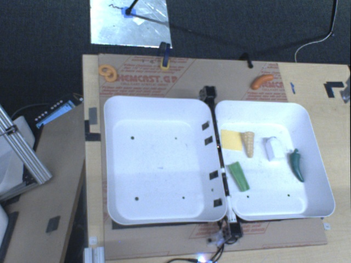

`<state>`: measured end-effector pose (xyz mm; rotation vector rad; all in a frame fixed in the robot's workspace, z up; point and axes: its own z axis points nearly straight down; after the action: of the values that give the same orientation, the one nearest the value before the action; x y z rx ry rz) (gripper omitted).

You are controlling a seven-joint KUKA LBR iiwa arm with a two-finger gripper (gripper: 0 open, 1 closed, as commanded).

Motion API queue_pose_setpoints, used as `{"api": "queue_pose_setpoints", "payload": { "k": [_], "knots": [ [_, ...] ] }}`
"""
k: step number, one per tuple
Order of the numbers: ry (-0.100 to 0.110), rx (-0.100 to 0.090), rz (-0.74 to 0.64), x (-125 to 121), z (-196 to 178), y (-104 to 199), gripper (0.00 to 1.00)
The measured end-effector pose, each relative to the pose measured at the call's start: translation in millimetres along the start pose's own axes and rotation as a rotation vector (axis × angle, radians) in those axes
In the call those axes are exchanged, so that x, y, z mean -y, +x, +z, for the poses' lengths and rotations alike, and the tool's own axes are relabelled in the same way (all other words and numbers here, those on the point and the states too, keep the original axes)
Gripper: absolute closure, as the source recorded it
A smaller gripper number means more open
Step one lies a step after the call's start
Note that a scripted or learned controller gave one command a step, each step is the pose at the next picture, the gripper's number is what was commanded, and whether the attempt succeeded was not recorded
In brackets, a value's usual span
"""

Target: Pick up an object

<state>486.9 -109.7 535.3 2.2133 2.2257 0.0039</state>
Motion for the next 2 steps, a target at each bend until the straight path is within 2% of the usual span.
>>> {"api": "queue_pose_setpoints", "payload": {
  "k": [1,2],
  "knots": [
    [0.0,0.0,0.0,0,0,21,1.0],
    [0.0,0.003,0.011,1,0,-48,1.0]
  ]
}}
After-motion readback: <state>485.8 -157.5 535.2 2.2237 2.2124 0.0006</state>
